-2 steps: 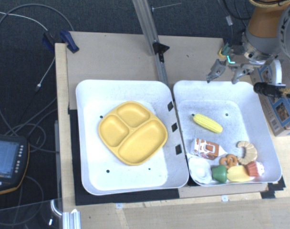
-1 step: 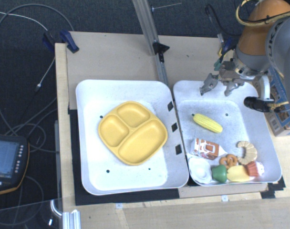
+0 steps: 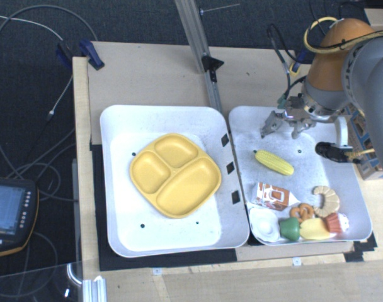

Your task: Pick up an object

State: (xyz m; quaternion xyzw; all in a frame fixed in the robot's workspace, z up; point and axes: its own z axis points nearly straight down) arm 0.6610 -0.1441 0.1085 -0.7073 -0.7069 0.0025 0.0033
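My gripper (image 3: 285,126) hangs over the far part of the right bin (image 3: 349,181), open, with nothing between its fingers. A yellow corn cob (image 3: 274,162) lies just in front of it, a short way apart. Nearer the front of that bin sit a red-and-white packet (image 3: 271,196), a white cup-like piece (image 3: 264,224), a brown pretzel (image 3: 302,211), a green pepper (image 3: 290,229), a yellow fruit (image 3: 315,231), a small red piece (image 3: 334,222) and a tan curved pastry (image 3: 325,198).
The left bin (image 3: 119,187) holds a yellow divided plate (image 3: 174,173). A metal post (image 3: 194,24) slants up from between the bins. Cables and a handheld pendant (image 3: 9,212) lie off the bench at the left.
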